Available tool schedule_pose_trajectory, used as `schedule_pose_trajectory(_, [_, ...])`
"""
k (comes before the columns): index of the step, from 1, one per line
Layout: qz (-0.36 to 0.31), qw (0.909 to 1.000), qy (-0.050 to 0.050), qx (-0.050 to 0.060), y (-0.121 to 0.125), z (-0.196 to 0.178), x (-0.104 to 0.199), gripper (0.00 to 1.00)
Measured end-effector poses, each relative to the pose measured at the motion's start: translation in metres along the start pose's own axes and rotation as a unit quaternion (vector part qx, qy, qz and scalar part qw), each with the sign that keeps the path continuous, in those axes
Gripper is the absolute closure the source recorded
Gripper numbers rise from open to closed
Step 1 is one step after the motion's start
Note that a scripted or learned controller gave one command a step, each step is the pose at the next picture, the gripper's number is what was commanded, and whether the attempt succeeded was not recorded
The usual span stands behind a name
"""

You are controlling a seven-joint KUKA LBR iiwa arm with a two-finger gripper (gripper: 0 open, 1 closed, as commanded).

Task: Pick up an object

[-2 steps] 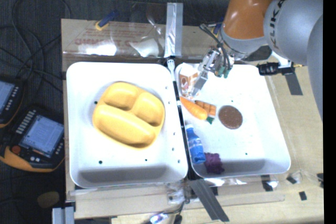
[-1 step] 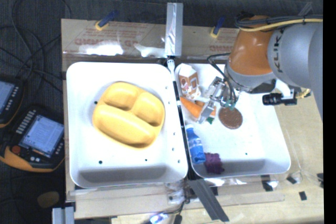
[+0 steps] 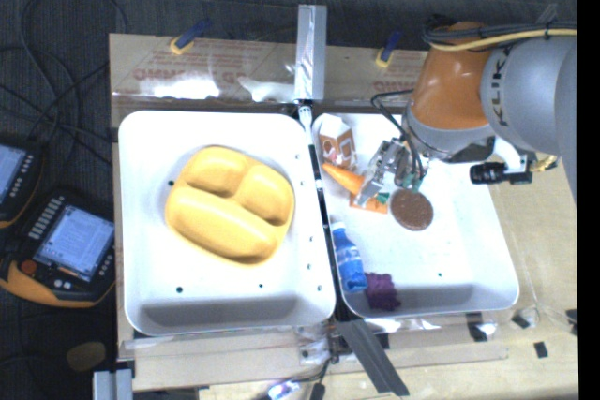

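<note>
My gripper (image 3: 378,185) hangs low over the upper left of the right bin (image 3: 469,258), below the orange wrist band. Its tip sits right at the end of an orange carrot-shaped piece (image 3: 349,180) that lies slanted on the bin floor. A round brown disc (image 3: 412,210) lies just to the right of the gripper. A small brown and white box (image 3: 336,147) stands at the bin's top left corner. A blue bottle (image 3: 348,258) and a purple lump (image 3: 380,289) lie near the front left. Whether anything is held is hidden by the gripper body.
The left bin (image 3: 150,267) holds a large yellow bread-like lump (image 3: 230,202). A ridge (image 3: 319,229) divides the two bins. The arm's grey body (image 3: 534,98) overhangs the right bin's back right. Handheld devices and cables lie off the bench at the left.
</note>
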State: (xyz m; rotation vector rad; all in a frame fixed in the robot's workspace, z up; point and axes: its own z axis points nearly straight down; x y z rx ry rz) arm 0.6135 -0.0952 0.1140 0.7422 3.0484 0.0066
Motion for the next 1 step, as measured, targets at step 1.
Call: schedule_pose_trajectory(1, [0.244, 0.9698, 0.0, 0.003, 0.0163, -0.0696, 0.0139, 1.0])
